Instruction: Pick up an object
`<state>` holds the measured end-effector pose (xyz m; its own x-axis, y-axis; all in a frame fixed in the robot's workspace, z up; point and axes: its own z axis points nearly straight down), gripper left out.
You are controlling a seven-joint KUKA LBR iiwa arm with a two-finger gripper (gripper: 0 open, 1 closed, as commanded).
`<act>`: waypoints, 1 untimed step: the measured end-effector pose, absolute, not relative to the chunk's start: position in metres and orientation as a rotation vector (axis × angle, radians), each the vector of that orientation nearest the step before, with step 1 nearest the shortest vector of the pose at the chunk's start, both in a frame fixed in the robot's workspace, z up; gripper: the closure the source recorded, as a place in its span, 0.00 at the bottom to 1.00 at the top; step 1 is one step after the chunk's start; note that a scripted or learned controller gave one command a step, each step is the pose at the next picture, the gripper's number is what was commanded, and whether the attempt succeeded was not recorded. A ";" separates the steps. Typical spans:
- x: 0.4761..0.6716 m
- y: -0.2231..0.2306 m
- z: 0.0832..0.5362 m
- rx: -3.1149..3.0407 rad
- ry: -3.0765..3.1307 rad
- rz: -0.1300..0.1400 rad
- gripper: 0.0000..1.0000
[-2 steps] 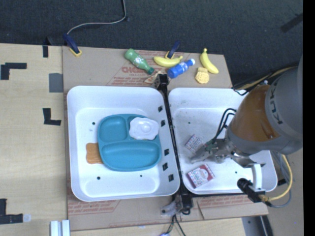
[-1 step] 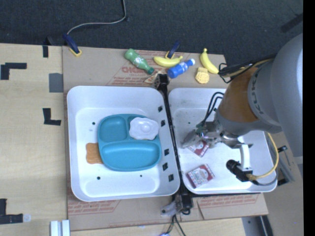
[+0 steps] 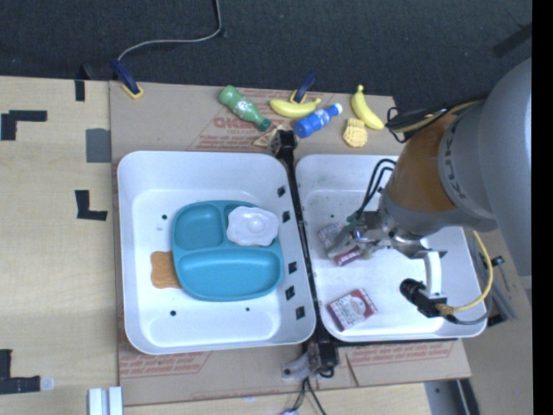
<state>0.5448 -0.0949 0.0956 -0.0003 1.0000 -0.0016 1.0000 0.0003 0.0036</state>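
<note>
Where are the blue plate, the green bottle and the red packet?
blue plate [image 3: 226, 271]: camera view, middle of its large compartment.
green bottle [image 3: 244, 107]: camera view, middle of its body.
red packet [image 3: 351, 307]: camera view, middle of its face.

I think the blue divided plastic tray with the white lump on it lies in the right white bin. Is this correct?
Not quite. The camera view shows the blue divided plastic tray, with the white lump on it, in the left white bin, not the right one. The right white bin holds small packets.
</note>
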 end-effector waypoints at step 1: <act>0.513 -0.021 0.184 2.220 2.225 -0.001 1.00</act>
